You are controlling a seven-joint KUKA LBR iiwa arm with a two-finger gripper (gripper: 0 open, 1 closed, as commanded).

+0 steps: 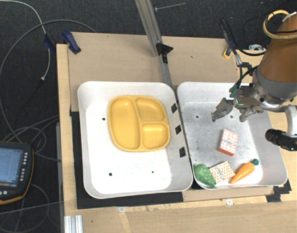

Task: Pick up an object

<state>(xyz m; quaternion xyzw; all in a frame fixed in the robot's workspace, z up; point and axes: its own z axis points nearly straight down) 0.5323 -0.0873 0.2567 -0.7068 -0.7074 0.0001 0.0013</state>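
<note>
At right of centre we see the gripper [234, 109] hanging over the right bin [201, 101], its fingers spread and pinching nothing. Below it, apart, lies an orange-and-white box [228, 142]. Along the bin's lower edge sit a green vegetable [204, 174], a patterned block [221, 171] and a carrot [243, 172]. The left bin [95, 130] holds a yellow divided tray [138, 123].

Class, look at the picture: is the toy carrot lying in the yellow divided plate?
No, the carrot lies in the right bin near its front edge, while the yellow plate sits in the left bin.
</note>
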